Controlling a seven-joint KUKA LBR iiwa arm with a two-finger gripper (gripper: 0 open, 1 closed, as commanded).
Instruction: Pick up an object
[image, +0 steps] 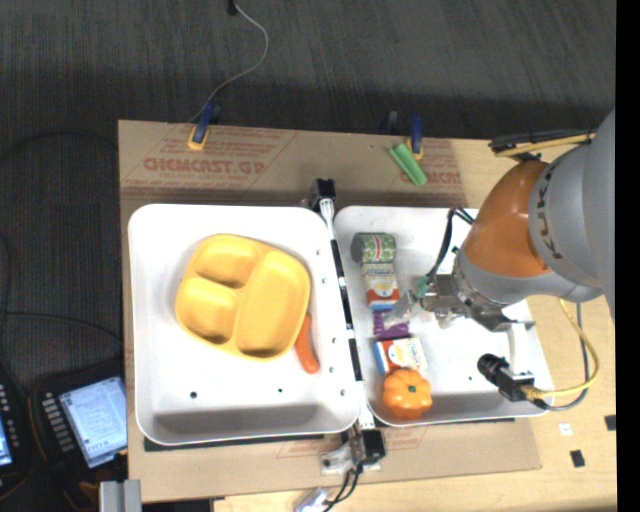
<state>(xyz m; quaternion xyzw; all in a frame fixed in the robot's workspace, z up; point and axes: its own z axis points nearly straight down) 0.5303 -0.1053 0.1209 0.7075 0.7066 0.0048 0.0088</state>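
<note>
1. Crowding is the main risk. The gripper hangs low in the right bin, just right of a tight column of small things that touch or nearly touch one another. A close there could nudge a neighbour aside or catch two at once, and either would spoil the pick.

2. Gripper state: I cannot tell. The wrist and its fittings cover the tips, so whether anything sits between them is unclear from this slanted view.

3. Task's thing: any item would do. Nearest the gripper are the small carton and the purple piece, both just left of it; the purple piece may be touching the tips, though that is hard to judge.

4. Second risk: the items lie close to the bin's left wall, so a shove leftward would jam them against it rather than free them.

5. Count, right bin: one can at the far end of the column, one small carton, one purple piece, one small box, one orange fruit at the near end.

6. Count, left bin: one yellow divided tray, one carrot beside the tray's right edge.

7. Bins: two.
</note>
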